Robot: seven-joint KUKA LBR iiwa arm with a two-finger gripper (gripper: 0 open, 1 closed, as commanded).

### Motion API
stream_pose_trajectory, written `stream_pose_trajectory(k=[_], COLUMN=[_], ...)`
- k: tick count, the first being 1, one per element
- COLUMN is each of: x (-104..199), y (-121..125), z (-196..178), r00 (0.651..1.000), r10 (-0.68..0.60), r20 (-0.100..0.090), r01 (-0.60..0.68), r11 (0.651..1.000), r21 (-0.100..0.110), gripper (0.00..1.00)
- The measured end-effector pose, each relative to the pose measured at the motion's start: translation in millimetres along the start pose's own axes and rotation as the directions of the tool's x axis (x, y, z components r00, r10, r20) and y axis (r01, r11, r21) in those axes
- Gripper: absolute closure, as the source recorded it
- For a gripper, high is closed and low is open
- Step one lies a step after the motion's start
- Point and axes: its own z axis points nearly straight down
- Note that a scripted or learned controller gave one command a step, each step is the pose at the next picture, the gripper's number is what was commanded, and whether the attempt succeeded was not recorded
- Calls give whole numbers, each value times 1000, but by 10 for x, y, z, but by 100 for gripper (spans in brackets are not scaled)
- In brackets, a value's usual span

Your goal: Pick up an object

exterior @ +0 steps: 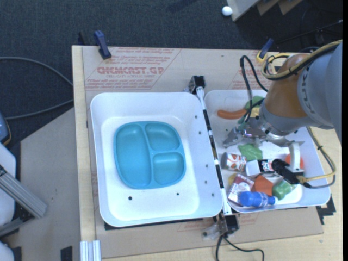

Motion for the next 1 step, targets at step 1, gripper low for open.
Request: stream_pose_trajectory(k=[1], x=[-20], y=[-245], z=[-8], r00=[1000], r10=[0], r20=[1], r01=[0], r11=[1000], r21=[-1], gripper=[0])
